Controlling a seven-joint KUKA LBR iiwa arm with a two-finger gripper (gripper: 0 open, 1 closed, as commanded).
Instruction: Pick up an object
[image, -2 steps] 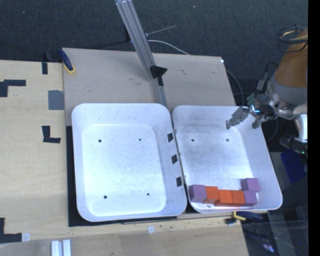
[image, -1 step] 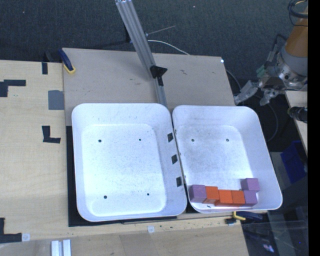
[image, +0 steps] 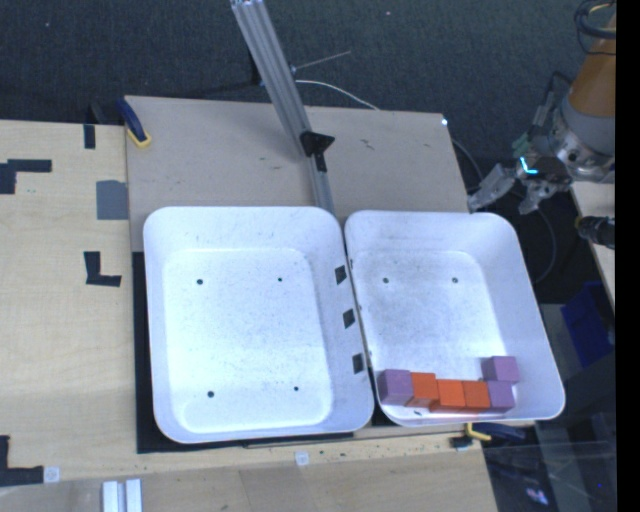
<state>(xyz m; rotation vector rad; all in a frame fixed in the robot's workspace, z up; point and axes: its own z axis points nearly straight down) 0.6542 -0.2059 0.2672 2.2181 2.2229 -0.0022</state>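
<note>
The bench (image: 230, 140) took up most of what I could see, a pale board w/ dark tape marks on its left part. On it sat two shallow white bins side by side, rims touching. The left bin (image: 160, 300) had just a few dark specks on its floor. The right bin (image: 450, 240) held all the blocks, packed along its near edge.

A slanted metal pole (image: 285, 95) ran down from the top toward the gap btwn the bins.

The arm (image: 590, 90) stood at the far right, up near the top corner, outside the right bin and well apart from the blocks. Its gripper (image: 515, 180) hung past the bin's far right corner (too small & cluttered for me to tell whether the claw was spread or pressed together); nothing showed in it.

The blocks: a purple block (image: 397, 385) at the left end, orange blocks (image: 450, 392) touching it in a row, then two more purple blocks (image: 500, 382) stacked at the right end against the bin wall.
</note>
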